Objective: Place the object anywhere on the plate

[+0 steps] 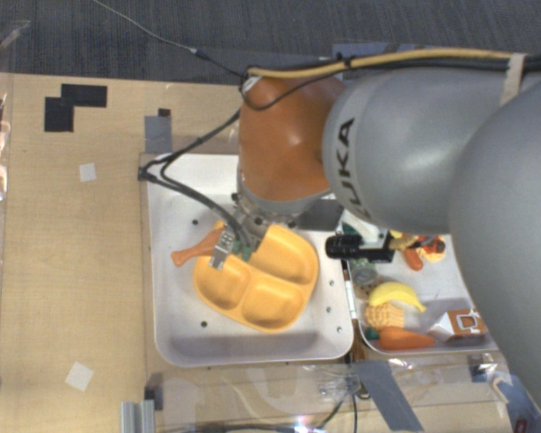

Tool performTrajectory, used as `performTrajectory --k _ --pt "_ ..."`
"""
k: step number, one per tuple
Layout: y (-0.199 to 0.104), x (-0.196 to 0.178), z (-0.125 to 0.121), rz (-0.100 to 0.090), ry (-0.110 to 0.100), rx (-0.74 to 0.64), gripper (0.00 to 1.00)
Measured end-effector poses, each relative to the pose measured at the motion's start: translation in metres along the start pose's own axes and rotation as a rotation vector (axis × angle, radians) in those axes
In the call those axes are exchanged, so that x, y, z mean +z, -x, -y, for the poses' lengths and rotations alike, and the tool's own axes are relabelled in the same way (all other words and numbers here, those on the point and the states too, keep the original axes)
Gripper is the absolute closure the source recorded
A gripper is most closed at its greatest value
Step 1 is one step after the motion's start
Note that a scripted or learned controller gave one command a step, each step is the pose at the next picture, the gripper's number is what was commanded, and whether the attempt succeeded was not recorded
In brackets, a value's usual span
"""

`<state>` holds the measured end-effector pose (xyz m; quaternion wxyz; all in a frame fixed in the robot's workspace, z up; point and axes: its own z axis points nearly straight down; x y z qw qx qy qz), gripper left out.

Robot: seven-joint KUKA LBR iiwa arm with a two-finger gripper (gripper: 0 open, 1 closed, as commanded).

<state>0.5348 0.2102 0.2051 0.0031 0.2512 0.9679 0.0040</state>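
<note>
A yellow divided plate (257,282) lies in the left white bin (176,332). An orange, drumstick-shaped toy (192,252) lies slanted at the plate's upper-left rim, its thick end toward the left. My gripper (227,244) hangs straight down over the plate's upper-left corner, right at the toy's narrow right end. The wrist and the orange band above it hide the spot where gripper and toy meet, so I cannot tell if the toy is held.
The right bin (451,339) holds a banana (395,294), a corn cob (385,315), a carrot (406,338) and several small toys at its top. A black cable (185,156) runs across the left bin's top edge. The grey arm covers the upper right.
</note>
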Motion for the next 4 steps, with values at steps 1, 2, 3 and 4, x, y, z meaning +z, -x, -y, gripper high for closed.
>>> performTrajectory --k 1,2,3,4 --pt "-0.017 -0.009 -0.02 -0.001 -0.004 -0.031 1.0" --pt "-0.015 -0.021 -0.021 0.003 0.002 -0.029 1.0" --pt "-0.026 -0.025 -0.015 0.0 -0.002 -0.555 1.0" --pt "-0.026 -0.025 -0.015 0.0 -0.002 -0.555 0.0"
